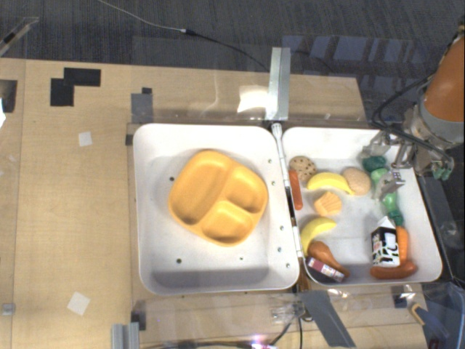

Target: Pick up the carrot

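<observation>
End effector (389,167) hangs over the upper right part of the right bin (434,267), metal fingers (377,149) apart, nothing between them, so released. Grey wrist and orange band rise up and to the right of it. Just below the fingertips: a green leafy top, running down into the carrot (401,242), which lies along the bin's right side, orange body pointing away from the end effector, green end nearest it. Touching the carrot on its left is a small black-and-white bottle (386,246); a sausage (393,270) lies across just past the carrot's far tip. Left of the end effector: a beige potato (357,180), a banana (329,182), a cookie (303,168), farther off an orange wedge (328,203). Well left, the other bin (152,267) carries a yellow divided plate (218,196).

Step looks like approach, grasp not yet made. Next move calls for shifting down-frame over the orange body, lining the fingers across it, descending, closing without catching the bottle.
</observation>
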